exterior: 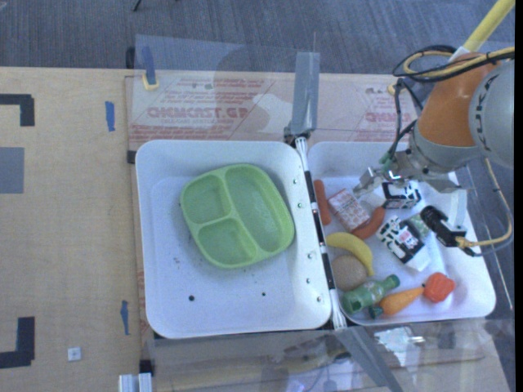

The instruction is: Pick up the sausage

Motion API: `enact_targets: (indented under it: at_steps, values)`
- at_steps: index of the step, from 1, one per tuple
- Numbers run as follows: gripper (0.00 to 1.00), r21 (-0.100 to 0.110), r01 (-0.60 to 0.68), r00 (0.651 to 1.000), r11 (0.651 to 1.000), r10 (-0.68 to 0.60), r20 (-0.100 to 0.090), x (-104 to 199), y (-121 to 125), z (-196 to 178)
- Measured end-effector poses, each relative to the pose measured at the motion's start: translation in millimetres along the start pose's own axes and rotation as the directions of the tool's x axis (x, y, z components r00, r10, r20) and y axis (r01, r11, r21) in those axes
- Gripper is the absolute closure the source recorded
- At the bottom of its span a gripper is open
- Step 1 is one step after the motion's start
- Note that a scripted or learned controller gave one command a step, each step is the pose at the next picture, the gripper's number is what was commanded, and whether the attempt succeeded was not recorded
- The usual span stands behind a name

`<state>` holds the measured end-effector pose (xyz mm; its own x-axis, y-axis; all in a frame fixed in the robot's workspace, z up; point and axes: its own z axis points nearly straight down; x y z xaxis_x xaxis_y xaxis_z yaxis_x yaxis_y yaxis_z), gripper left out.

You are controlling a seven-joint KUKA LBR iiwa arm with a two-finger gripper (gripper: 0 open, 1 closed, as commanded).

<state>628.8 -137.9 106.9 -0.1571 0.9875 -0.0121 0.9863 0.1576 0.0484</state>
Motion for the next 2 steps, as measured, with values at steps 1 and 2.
enact_targets:
  at_steps: [1,2]
  values:
    - [0.0,-0.003,0.032,0.999,0.999,-0.032,0.006,1.3,-4.7,-0.3]
    - [0.0,-0.004,0.054,0.998,0.999,-0.054,0.012,9.8,-21.8,-1.2]
